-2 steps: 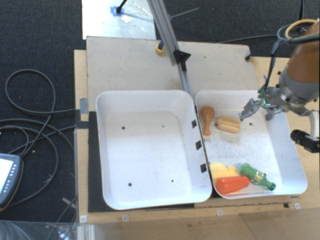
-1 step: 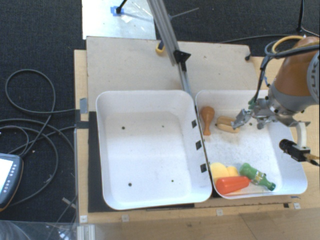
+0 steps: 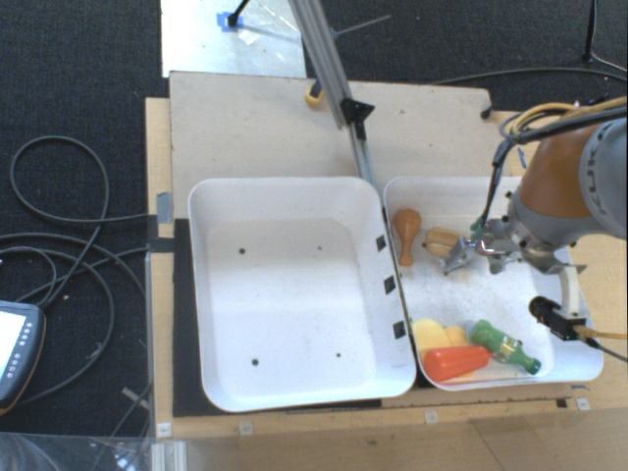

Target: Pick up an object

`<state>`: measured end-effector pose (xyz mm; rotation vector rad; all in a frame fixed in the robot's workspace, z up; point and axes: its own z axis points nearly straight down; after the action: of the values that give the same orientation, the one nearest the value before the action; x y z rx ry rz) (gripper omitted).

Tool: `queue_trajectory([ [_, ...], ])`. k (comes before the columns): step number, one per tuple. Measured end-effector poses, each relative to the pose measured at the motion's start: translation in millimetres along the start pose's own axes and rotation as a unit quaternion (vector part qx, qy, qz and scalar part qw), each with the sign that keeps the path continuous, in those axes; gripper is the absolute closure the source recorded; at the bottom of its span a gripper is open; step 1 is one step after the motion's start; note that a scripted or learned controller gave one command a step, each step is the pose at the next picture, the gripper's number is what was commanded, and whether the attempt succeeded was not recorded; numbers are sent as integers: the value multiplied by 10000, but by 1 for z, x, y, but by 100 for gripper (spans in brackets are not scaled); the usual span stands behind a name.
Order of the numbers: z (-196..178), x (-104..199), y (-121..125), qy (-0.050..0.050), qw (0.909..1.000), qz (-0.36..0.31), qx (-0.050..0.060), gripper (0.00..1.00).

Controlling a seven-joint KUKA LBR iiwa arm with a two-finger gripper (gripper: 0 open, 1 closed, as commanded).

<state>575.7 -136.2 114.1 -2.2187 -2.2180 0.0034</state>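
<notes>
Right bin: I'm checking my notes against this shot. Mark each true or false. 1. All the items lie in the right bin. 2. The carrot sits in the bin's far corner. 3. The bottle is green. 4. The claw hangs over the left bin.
1. True: the left bin holds none; they lie in the right bin.
2. False: the carrot lies at the near edge.
3. True: the bottle is green.
4. False: the claw is over the right bin, near a tan piece.
</notes>
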Motion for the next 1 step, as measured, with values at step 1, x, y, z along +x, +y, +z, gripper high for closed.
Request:
queue_trajectory([
  [1, 24, 0, 0, -6, 10000, -2, -18, 0],
])
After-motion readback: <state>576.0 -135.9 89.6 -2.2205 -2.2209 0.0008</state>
